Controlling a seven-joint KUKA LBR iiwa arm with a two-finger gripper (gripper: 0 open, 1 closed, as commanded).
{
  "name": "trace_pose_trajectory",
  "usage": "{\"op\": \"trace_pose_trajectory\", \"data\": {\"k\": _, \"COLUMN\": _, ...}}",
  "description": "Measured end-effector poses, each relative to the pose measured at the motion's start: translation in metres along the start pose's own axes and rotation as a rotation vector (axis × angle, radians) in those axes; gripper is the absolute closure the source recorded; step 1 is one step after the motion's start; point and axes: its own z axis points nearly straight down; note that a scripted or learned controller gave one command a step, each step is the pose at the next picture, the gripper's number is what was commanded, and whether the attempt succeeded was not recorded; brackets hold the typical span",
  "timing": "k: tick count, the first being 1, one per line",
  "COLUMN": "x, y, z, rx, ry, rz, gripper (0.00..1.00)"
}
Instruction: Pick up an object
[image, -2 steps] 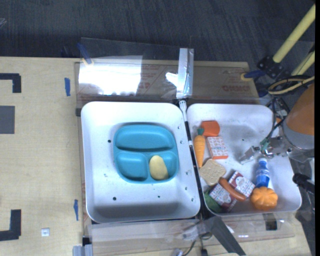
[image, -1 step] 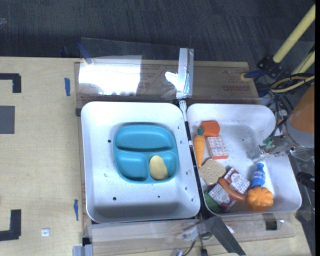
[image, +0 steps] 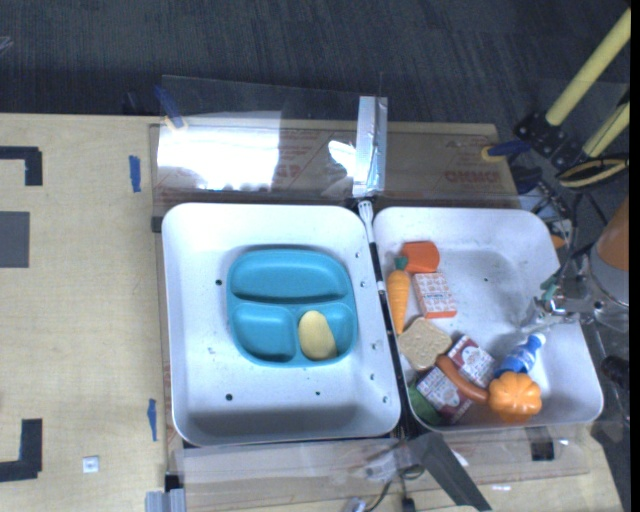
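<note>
1. The scene is lit brightly and evenly from above.
2. Strong glare is seen on the clear sheet (image: 265, 150) behind the bins, where detail is washed out to white.
3. Soft highlights are carried on the left bin (image: 190, 300) along its rim.
4. Only faint, short shadows are cast under the blue tray (image: 290, 290).
5. Slight softness is noted throughout, and fine print is left unreadable.

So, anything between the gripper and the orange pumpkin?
Yes: a blue bottle lies right by the pumpkin in the right bin, on the line from the gripper near the bin's right wall. It looks to be touching the pumpkin.
</note>
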Motion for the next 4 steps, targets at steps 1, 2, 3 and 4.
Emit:
{"op": "trace_pose_trajectory", "data": {"k": 1, "x": 0.010, "y": 0.001, "z": 0.001, "rx": 0.005, "ry": 0.014, "rz": -0.012, "gripper": 0.00}}
{"op": "trace_pose_trajectory", "data": {"k": 2, "x": 0.018, "y": -0.037, "z": 0.023, "rx": -0.013, "ry": 0.014, "rz": 0.059, "gripper": 0.00}}
{"op": "trace_pose_trajectory", "data": {"k": 3, "x": 0.013, "y": -0.037, "z": 0.015, "rx": -0.013, "ry": 0.004, "rz": 0.065, "gripper": 1.00}}
{"op": "trace_pose_trajectory", "data": {"k": 4, "x": 0.065, "y": 0.004, "z": 0.008, "rx": 0.002, "ry": 0.002, "rz": 0.188, "gripper": 1.00}}
